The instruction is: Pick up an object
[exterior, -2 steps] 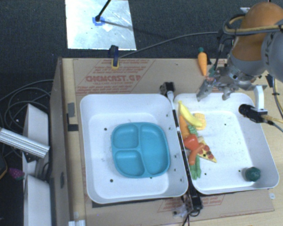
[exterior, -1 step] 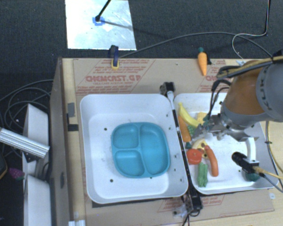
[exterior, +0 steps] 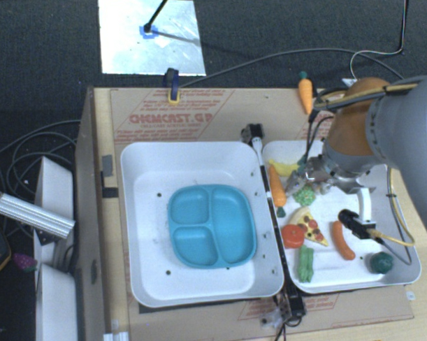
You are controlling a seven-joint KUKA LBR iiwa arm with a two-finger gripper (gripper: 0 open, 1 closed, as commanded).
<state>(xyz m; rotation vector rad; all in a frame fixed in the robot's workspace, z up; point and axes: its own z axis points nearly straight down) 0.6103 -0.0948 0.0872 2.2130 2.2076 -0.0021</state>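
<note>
Gripper at right bin's upper left; finger state indiscernible. Green broccoli piece lies just below it.

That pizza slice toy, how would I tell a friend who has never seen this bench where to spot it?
Start at the right-hand white bin, the one crowded with toy food beside the bin holding the blue divided plate. Near that bin's middle lies the pizza slice, just right of a red tomato. It is the only flat yellow wedge, dotted with red.
</note>
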